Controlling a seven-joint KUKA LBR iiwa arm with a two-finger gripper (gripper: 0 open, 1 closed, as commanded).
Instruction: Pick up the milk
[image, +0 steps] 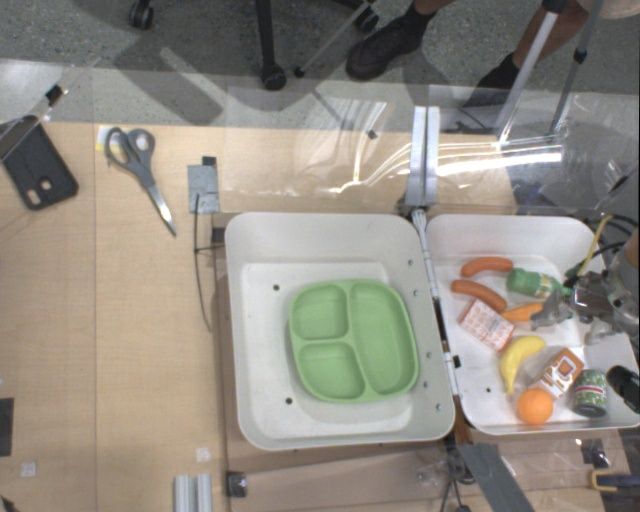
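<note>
— Inside right bin: milk carton, lying tilted between banana and green can, above orange.
— And gripper?
— Hovering over carrot, well above carton; open or closed, impossible to tell.

A pale wooden tabletop fills most of the view. Taking the scissors as the landmark: they lie near the tabletop's far left part, grey handles pointing away. Left of them lies a dark flat case; right of them sits a small grey clip-like block. Beyond the scissors a clear panel stands along the tabletop's far edge, catching bright streaks of light to their right. Farther back is grey speckled floor, with a chair caster and dark shoes.
</note>
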